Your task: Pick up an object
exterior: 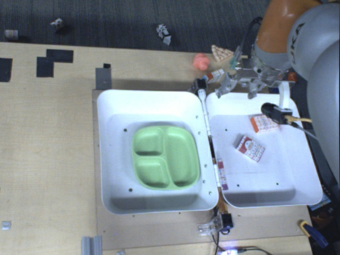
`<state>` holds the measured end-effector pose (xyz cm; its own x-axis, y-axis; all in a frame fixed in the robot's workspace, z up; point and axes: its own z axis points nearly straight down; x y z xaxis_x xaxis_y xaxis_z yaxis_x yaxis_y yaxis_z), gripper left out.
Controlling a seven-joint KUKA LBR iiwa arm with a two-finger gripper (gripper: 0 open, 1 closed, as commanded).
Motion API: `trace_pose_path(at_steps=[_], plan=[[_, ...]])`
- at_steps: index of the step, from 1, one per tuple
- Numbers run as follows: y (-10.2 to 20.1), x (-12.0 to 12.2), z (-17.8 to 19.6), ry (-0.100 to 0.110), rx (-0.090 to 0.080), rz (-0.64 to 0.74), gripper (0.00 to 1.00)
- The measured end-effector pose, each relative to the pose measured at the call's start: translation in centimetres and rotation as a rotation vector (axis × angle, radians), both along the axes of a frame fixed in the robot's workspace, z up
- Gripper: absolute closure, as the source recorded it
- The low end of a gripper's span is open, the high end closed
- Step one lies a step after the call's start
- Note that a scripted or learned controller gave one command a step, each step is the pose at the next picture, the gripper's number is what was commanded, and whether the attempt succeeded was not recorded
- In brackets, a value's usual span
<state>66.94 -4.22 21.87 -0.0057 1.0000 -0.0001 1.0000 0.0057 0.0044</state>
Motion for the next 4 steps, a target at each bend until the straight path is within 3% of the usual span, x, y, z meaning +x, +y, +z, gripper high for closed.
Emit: trace_pose_path(at_steps=[1, 2, 3, 4], plan=[[-4.6, -3.6, -7.3, 0.004, -0.001, -0.003, 0.00], [-4.6, -8.5, -13.2, -0.001, 0.000, -0.003, 0.00], [-4.5, -8.2, -12.0, -0.008, 0.000, -0.002, 1.00], [-4.5, -8.2, -12.0, -0.008, 0.000, -0.002, 0.00]])
